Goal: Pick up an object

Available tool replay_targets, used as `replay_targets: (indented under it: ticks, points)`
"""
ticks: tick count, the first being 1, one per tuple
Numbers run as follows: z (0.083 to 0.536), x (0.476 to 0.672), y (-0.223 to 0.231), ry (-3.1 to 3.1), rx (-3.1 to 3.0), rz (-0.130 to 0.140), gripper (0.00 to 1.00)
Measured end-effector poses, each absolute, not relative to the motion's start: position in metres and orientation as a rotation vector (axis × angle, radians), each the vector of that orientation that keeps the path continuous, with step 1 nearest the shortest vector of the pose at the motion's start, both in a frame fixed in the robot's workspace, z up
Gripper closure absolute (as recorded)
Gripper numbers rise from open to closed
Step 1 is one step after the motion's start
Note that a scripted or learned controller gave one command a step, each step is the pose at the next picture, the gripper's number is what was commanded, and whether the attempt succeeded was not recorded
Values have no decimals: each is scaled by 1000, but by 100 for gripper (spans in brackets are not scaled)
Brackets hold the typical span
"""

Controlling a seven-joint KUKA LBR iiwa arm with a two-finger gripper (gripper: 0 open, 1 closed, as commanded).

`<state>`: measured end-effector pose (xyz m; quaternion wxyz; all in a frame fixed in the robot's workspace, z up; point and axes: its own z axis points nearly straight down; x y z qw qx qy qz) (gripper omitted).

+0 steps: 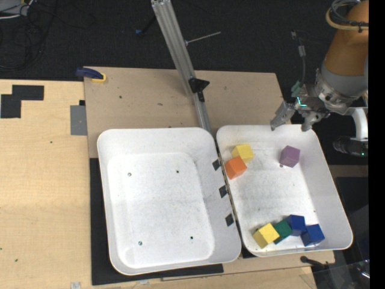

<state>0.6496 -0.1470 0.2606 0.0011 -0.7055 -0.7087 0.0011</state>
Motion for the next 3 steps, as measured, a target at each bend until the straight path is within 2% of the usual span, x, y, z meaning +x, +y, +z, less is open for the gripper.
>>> replay_targets:
  ticks: [2, 3]
  points:
    - [158, 645, -150, -2216, -2217, 9, 0]
    - [104, 653, -154, -2218, -2219, 6, 0]
